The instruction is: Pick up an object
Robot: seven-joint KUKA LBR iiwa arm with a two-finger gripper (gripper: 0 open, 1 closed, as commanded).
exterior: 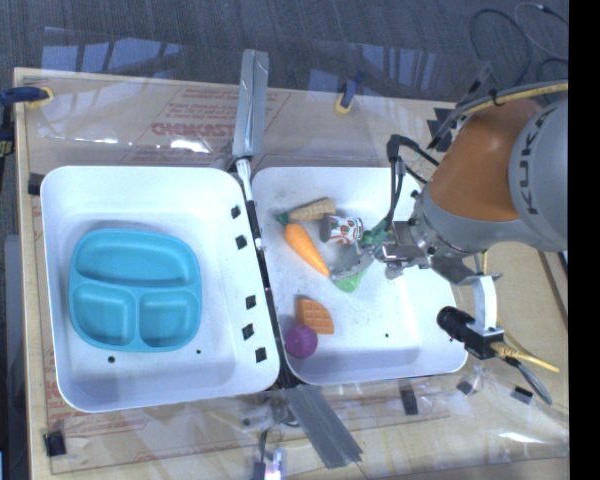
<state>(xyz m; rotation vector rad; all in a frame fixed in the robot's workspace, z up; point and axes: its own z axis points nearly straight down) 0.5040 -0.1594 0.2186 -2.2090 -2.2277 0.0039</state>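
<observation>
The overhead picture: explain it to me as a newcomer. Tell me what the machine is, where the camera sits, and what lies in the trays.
One camera looks down at a slant on a bench holding two white trays. The grey and orange machine reaching in from the right is a robot arm. Its hand is low in the right tray, among small toys: a carrot, a waffle, a purple ball, a green piece and others. The left tray holds a blue divided plate. Whether the hand grips anything cannot be made out.
</observation>
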